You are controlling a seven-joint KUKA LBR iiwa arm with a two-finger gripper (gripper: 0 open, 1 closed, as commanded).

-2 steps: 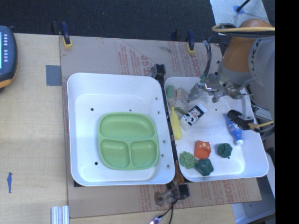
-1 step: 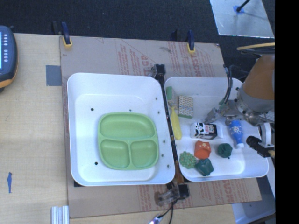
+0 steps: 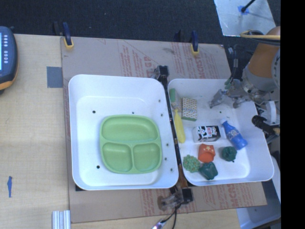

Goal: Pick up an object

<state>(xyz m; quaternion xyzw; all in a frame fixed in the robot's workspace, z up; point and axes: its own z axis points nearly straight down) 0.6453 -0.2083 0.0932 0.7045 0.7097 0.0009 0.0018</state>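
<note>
My gripper (image 3: pixel 226 100) hangs over the back of the right bin (image 3: pixel 259 168), its fingers spread open with nothing between them. In front of it lie the loose objects. A black-and-white carton (image 3: pixel 207 133) sits mid-bin, with a blue bottle (image 3: pixel 234 135) to its right. A checkered block (image 3: pixel 189 109) and a yellow banana (image 3: pixel 178 126) lie by the bin's left wall. Nearer the front sit an orange piece (image 3: pixel 206 152), a dark green lump (image 3: pixel 229 153), a green broccoli (image 3: pixel 191 163) and a teal piece (image 3: pixel 208 171).
The left bin (image 3: pixel 81 128) holds a green divided plate (image 3: pixel 129 143). A small green item (image 3: pixel 172 95) rests at the right bin's back left corner. Clamps (image 3: pixel 194 39) grip the cardboard's far edge. A blue-and-orange device (image 3: pixel 7 56) sits far left.
</note>
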